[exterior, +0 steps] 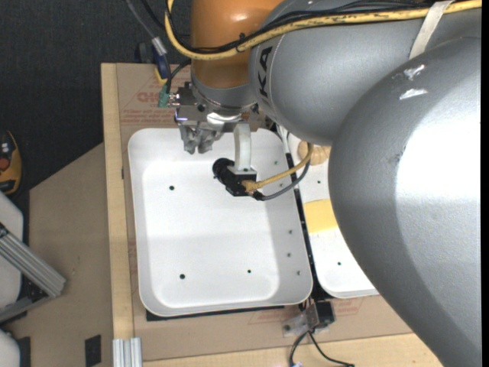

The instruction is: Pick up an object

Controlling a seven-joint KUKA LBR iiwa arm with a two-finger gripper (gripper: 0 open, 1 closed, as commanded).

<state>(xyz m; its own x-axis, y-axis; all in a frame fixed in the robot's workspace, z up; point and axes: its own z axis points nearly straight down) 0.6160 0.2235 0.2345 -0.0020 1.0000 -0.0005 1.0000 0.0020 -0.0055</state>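
Trouble is looming: the grey two-finger gripper point(218, 140) is hovering over the shallow white left bin point(199, 251), its opening impossible to tell, while the flat yellow object point(321, 219) is lying in the neighbouring white right bin point(336, 281), half under the arm; closing here is likely catching nothing.

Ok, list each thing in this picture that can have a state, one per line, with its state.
Arm: reaching in from the right, wrist over the far end of the left bin.
Gripper: low over the left bin's far edge; nothing seen between its fingers.
Left bin: flat on the bench, floor bare where visible.
Right bin: mostly hidden by the arm; a yellow patch shows.
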